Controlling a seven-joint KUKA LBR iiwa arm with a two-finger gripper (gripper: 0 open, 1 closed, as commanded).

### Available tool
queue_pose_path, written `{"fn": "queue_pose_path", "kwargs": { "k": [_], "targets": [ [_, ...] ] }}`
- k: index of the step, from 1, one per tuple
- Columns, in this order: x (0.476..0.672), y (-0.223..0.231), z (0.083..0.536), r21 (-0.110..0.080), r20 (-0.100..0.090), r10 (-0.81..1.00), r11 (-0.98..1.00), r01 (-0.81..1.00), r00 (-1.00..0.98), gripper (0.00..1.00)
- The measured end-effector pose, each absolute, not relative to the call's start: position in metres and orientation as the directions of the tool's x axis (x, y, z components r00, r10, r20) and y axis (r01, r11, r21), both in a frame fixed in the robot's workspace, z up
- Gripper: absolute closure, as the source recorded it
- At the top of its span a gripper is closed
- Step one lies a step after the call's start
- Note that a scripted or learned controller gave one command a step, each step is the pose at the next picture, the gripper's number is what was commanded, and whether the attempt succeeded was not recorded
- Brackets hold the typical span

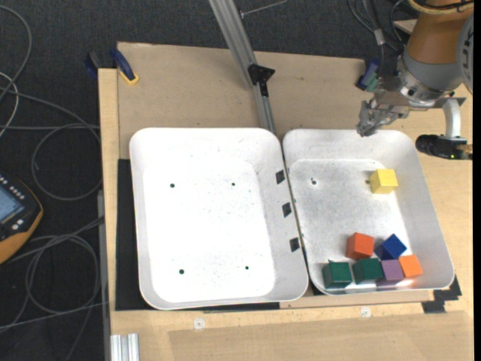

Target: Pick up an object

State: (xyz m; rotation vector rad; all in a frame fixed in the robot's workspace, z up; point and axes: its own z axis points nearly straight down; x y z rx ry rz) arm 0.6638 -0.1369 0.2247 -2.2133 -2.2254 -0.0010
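White and bare, the left bin (203, 216) is lying beside the right bin (421, 201), where blocks are crowding the near corner (372, 262); a yellow block (383, 180) is sitting apart. The gripper (370, 122) is hovering above the far rim, seemingly holding nothing, its fingers too blurred to judge.

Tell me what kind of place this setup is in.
Probably a robotics lab bench: a grey and orange robot arm reaches over two shallow white plastic bins, small coloured cubes sit in the right one, and loose black cables trail across the dark floor.
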Motion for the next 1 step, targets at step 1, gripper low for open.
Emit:
{"fn": "queue_pose_path", "kwargs": {
  "k": [1],
  "targets": [
    [0.6507, -0.0802, 0.2262, -0.002, 0.003, 1.0, 0.006, 1.0, -0.006, 1.0]
  ]
}}
